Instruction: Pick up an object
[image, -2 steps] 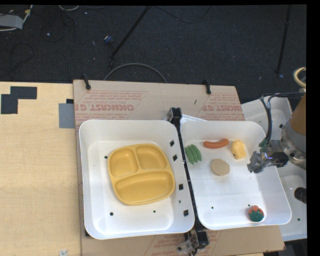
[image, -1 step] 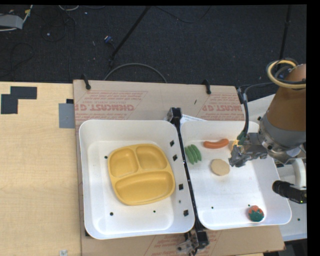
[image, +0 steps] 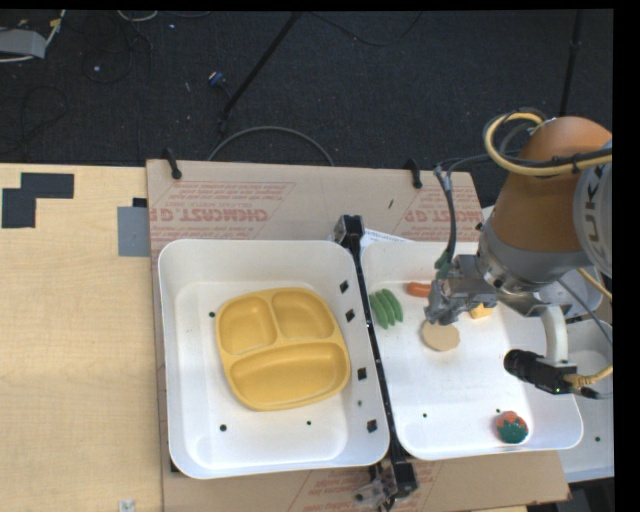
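Down at the near corner of the right bin (image: 470, 448), a small red-and-green toy (image: 512, 427) is parked on its own, well apart from everything else. Further up the same bin, a tan disc (image: 441, 338) is laid flat on the white floor, and the gripper (image: 442, 312) is hung right over its upper edge, so close that contact can't be ruled out. Whether the gripper is spread or pinched together can't be told from this angle tbh, and nothing is seen gripped in it. A small yellow piece (image: 482, 312) is tucked just beside the gripper on the arm's side, and an orange piece (image: 418, 289) is found just behind it. A green pod-like toy (image: 386, 307) is set near the black divider (image: 362, 330) between the bins. Over in the left bin (image: 190, 400), a yellow divided plate (image: 283, 347) is laid flat, roughly centred. Both bins are seated on a sheet of printed cardboard (image: 250, 205).
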